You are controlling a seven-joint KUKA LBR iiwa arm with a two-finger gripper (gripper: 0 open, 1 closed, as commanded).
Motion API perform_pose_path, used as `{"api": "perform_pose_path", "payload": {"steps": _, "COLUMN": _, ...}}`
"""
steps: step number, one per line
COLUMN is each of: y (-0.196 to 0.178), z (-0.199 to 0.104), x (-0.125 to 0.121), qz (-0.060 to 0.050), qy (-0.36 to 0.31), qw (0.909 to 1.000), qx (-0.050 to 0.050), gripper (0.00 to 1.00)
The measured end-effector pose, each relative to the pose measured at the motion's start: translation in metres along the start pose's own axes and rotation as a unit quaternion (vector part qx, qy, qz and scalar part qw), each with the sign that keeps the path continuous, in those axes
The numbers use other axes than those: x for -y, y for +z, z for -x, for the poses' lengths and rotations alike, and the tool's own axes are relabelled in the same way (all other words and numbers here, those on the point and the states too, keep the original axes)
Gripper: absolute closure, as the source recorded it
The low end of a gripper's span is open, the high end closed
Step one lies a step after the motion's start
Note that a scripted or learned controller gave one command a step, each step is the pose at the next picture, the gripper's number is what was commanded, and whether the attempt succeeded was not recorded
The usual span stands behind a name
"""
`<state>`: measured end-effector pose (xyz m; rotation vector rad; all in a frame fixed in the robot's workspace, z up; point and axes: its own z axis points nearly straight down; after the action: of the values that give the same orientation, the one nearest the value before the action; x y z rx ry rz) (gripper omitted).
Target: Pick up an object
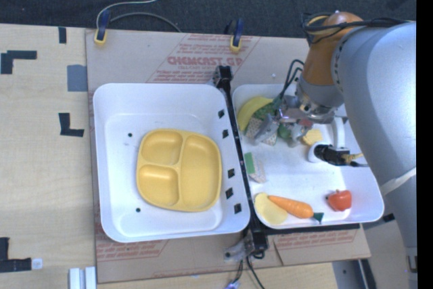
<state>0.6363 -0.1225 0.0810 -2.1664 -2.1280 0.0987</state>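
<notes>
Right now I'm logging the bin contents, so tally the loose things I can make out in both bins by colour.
Yellow: 3, the divided plate, the banana-like piece, the pale disc
Orange: 1, the carrot
Red: 1, the tomato-like piece
Green: 1, the small strip
Total: 6. The clutter under the gripper is too tangled to count.
</notes>
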Motion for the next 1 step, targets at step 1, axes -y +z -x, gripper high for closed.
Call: {"api": "perform_pose_path", "payload": {"steps": 1, "y": 0.0002, "z": -0.0057, "x": -0.0064, "qz": -0.009, "qy": 0.005, "qw": 0.9999, "qx": 0.008, "gripper": 0.00}}
